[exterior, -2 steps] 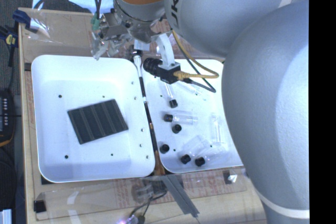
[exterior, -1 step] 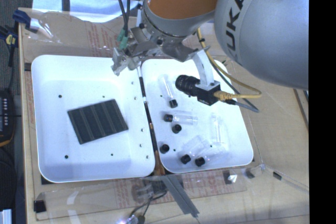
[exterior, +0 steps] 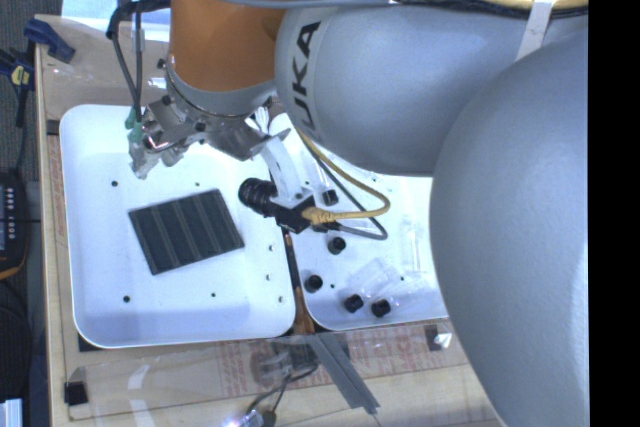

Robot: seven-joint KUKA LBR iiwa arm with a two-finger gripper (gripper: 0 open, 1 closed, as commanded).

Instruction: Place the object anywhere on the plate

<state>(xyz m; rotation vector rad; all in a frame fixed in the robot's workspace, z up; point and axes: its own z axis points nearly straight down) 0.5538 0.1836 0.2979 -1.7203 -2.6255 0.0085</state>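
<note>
Tool (exterior: 150,147) grip state unreadable, hovering near left bin's (exterior: 85,315) far-left corner; you'd find the ribbed dark slab (exterior: 187,231) stiff, light—pinch its edges.

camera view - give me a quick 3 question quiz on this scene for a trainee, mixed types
1. True or false: the dark ribbed plate lies in the left bin.
2. Multiple choice: the gripper is A) above the left bin's upper part, apart from the plate; B) resting on the plate; C) over the right bin.
3. Fill in: the small black pieces lie in the ____ bin.

Key: 1 true; 2 A; 3 right.
</note>
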